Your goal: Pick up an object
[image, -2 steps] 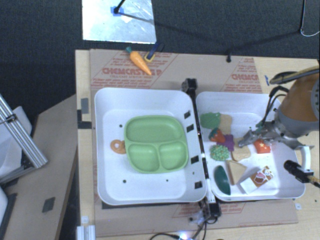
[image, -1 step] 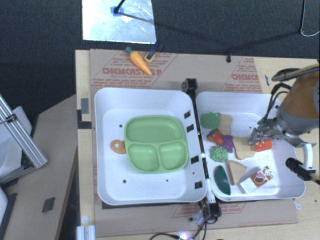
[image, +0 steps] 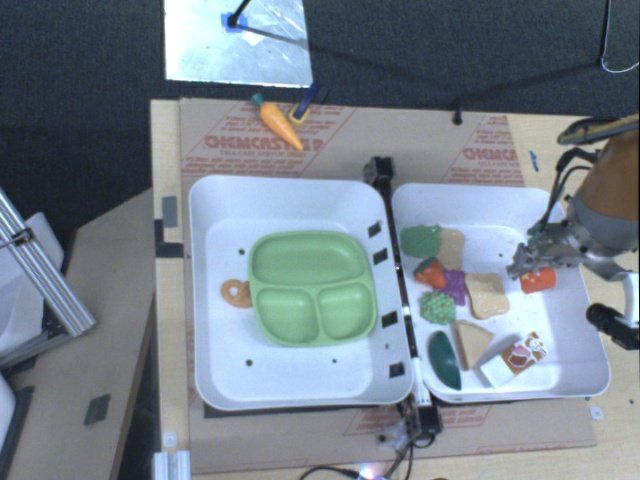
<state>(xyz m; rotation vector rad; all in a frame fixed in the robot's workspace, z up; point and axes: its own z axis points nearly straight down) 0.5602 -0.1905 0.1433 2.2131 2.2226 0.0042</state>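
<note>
Red toy (small) touches claw.

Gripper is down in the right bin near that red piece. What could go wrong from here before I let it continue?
The gripper sits at the edge of the red piece, so an off-centre pinch may squirt it away. That piece also lies close to the right bin wall, which could block one side of the grasp. The toast slice is near enough to get nudged or caught too.
</note>
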